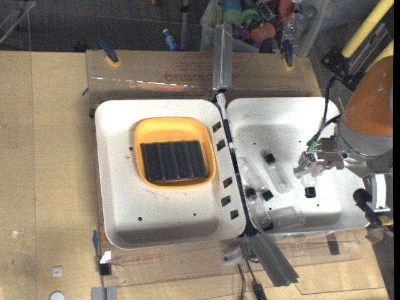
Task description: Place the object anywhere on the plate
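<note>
Fingers (pixel 307 162) hang at the end of the grey arm (pixel 369 114) with its orange band, low over one bin. I cannot tell from this slant whether they are spread or closed, and nothing can be seen held between them. Beneath everything runs the wooden tabletop (pixel 44 167), bearing 2 white bins. The near bin (pixel 331 214) lies directly under the fingers, and the far bin (pixel 115 186) sits well apart from them, beyond the central divider. In that far bin rests the orange plate (pixel 142 133), well away from the fingers, and a dark ridged slab (pixel 174 160) lies flat on it, inside its rim. Closer, between the fingers and the divider, some clear plastic pieces (pixel 275 183) lie on the near bin's floor, too faint to make out. Smallest are a few black blocks, 1 (pixel 309 192) just below the fingers and another (pixel 269 158) a little toward the divider. If the slab is the object, the placing looks done and the next move is merely to lift clear. If the object is 1 of the near-bin pieces, the step in hand is the approach. The next move then calls for a descent onto it, a firm close and a carry across the divider to the plate.
</note>
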{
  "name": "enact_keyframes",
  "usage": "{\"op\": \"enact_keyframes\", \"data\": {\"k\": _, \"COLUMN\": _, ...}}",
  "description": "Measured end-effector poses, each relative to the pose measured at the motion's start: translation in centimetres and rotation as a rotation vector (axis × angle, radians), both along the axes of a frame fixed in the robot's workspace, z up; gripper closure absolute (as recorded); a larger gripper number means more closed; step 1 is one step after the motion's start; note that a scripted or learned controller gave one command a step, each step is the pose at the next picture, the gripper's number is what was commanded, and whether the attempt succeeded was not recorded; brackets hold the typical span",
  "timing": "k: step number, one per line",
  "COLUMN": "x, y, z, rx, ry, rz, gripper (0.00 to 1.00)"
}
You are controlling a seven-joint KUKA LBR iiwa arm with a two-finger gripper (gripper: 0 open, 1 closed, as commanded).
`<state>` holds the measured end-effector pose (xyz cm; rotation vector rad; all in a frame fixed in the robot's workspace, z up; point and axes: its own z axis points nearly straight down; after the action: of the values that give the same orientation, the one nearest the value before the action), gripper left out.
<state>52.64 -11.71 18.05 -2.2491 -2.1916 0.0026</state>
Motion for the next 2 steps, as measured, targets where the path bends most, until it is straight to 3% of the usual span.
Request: {"op": "enact_keyframes", "data": {"k": 2, "x": 9.1, "y": 3.6, "z": 0.4, "rx": -0.001, "ry": -0.004, "rz": 0.187, "gripper": 1.00}}
